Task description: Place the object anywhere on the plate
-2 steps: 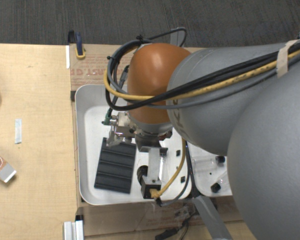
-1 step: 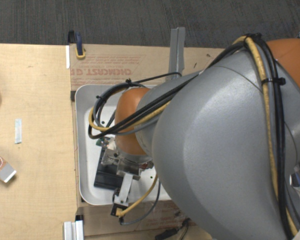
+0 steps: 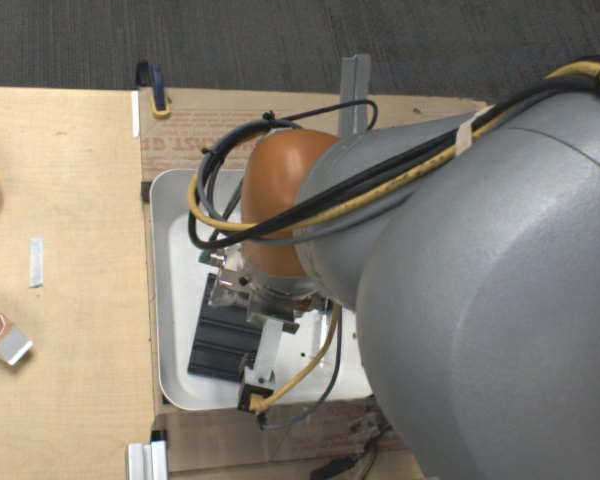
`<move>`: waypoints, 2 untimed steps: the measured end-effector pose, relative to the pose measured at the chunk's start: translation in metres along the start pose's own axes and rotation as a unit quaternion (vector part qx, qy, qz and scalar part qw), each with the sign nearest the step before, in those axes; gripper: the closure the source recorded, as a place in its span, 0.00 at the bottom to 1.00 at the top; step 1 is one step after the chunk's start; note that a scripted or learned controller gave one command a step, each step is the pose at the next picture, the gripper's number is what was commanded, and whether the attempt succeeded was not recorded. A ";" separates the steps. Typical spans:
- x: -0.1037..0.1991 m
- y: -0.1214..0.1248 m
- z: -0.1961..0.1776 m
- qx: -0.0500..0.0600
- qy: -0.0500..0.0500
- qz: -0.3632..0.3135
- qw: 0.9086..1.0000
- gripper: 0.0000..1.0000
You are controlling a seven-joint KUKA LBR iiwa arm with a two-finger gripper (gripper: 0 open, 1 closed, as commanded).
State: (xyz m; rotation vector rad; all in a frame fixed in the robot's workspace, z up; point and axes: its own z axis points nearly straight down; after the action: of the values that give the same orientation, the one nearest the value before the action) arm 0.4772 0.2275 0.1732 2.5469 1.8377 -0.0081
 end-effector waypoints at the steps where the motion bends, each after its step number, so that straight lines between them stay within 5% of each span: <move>1: 0.000 0.000 0.000 0.000 0.000 0.000 1.000 0.00; 2: -0.001 0.000 0.067 0.001 0.000 -0.044 0.999 0.00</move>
State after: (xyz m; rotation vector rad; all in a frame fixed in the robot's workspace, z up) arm 0.4764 0.2268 0.1066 2.4652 1.9490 -0.0110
